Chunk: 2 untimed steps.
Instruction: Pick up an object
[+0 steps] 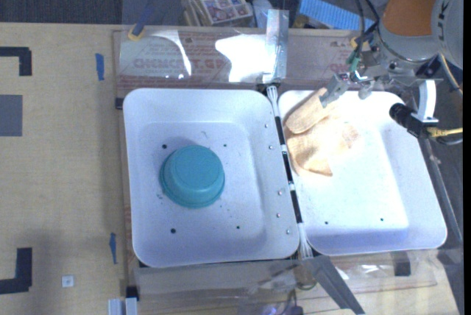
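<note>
While the bench [59, 159] is bare tan w/ a few black marks and blue tape bits at far left, the left bin [147, 232] holds one thing: a teal bowl [193, 175], upside down, sitting left of centre on the bin floor, well apart from the walls. Small dark specks dot the floor around it. Behind both bins runs a cardboard strip [199, 56] under shiny plastic w/ glare.

Right bin [383, 232], touching the left one along the middle seam, has a tan cloth [318, 148] crumpled in its back-left corner, near the seam. One end of the cloth is raised up toward the back of the bin, rest lies flat on the floor. Front half of this bin shows plain white.

Gripper [333, 91] is over the right bin's back edge, its tip at the raised end of the cloth; the cloth looks pinched at the tip, but glare there makes it hard to be sure, so grip can't be told. Arm [423, 4], grey w/ orange band, comes in from upper right.
</note>
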Each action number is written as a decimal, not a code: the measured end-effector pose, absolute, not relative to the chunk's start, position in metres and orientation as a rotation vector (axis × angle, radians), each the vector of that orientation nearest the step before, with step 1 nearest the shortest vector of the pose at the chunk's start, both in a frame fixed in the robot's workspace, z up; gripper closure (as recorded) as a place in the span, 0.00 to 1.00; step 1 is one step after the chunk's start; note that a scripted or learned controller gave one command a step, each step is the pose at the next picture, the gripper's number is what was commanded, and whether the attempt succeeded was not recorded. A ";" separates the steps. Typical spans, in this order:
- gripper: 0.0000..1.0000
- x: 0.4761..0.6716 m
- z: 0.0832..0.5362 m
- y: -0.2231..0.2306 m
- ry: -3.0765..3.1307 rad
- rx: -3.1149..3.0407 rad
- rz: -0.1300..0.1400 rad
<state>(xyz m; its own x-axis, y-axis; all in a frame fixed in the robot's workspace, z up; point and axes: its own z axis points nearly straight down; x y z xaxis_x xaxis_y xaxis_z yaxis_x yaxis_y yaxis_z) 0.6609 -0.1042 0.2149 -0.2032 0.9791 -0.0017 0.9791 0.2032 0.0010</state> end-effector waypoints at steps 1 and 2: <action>0.00 0.667 0.098 -0.098 2.717 1.579 -0.002; 1.00 0.669 0.110 -0.098 2.713 1.575 0.001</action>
<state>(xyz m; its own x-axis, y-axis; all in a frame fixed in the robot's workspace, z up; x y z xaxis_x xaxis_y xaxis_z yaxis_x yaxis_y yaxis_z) 0.6686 -0.0981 0.1104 -0.4957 0.8685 -0.0040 0.8685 0.4957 0.0029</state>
